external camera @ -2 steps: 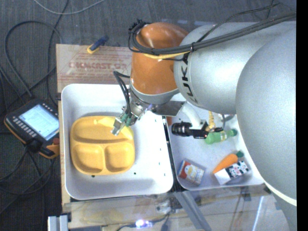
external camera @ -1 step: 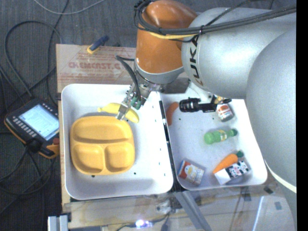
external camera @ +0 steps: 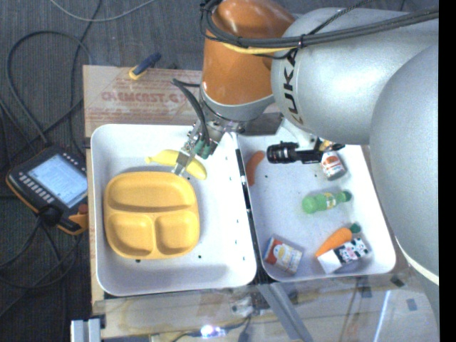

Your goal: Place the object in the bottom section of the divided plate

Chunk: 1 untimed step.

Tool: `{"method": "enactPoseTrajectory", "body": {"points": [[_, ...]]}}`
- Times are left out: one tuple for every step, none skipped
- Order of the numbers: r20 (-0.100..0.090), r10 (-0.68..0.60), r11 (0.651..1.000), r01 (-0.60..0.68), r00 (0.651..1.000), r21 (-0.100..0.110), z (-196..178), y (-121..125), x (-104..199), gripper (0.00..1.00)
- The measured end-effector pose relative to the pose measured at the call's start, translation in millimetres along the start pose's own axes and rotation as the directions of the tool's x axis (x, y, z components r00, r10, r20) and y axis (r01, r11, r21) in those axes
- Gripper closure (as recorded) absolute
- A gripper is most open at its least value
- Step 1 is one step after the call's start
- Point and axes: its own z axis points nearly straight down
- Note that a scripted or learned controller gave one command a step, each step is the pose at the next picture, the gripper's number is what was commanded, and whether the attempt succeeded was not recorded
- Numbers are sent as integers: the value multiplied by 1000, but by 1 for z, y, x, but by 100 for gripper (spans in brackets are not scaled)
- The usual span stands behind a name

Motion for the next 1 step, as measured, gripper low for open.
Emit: {"method": "enactPoseTrajectory", "body": {"points": [[0,-165,986,165,986,-2,-4,35,9,100]]}}
